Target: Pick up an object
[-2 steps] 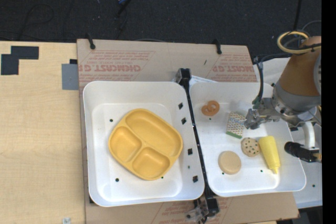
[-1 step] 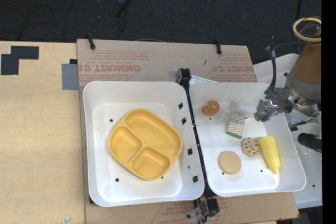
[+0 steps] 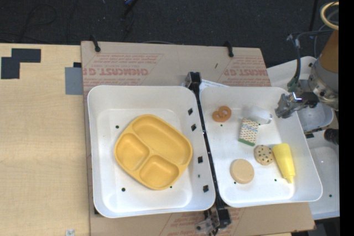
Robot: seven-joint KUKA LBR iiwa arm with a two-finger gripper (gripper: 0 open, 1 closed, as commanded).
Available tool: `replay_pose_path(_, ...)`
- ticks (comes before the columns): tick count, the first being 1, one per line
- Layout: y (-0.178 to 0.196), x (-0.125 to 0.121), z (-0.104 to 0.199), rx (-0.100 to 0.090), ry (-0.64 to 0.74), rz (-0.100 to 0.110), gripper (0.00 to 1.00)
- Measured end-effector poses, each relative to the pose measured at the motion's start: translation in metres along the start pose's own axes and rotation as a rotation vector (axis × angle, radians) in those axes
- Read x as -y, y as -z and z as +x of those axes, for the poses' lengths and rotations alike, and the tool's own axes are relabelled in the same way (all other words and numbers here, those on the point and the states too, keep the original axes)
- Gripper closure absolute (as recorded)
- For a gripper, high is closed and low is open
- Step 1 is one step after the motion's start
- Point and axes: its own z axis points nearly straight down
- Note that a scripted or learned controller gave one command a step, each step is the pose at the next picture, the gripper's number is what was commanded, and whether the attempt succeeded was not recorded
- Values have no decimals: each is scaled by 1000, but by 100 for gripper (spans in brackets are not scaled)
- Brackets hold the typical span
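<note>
The right bin (image 3: 310,188) holds a small brown donut (image 3: 222,114), a patterned green-and-white packet (image 3: 249,131), a white cup-like piece (image 3: 258,115), a chocolate-chip cookie (image 3: 264,155), a round tan biscuit (image 3: 242,171) and a yellow bottle (image 3: 284,161). My gripper (image 3: 285,105) hangs over the bin's right rim, right of the white piece and above the bottle. Nothing shows between its tips.
The left bin (image 3: 99,119) holds a yellow divided plate (image 3: 153,151). A black divider (image 3: 200,135) runs between the bins. Cardboard (image 3: 166,66) lies behind them, and a wooden bench top (image 3: 38,146) spreads to the left. The arm (image 3: 326,74) enters from the right.
</note>
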Motion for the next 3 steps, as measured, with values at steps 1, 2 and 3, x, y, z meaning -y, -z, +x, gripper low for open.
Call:
replay_pose_path(1, -4, -12, 62, -3, 3, 5, 100)
replay_pose_path(2, -16, -16, 114, -3, 2, 6, 100)
replay_pose_path(3, -7, -23, 172, -1, 2, 4, 100)
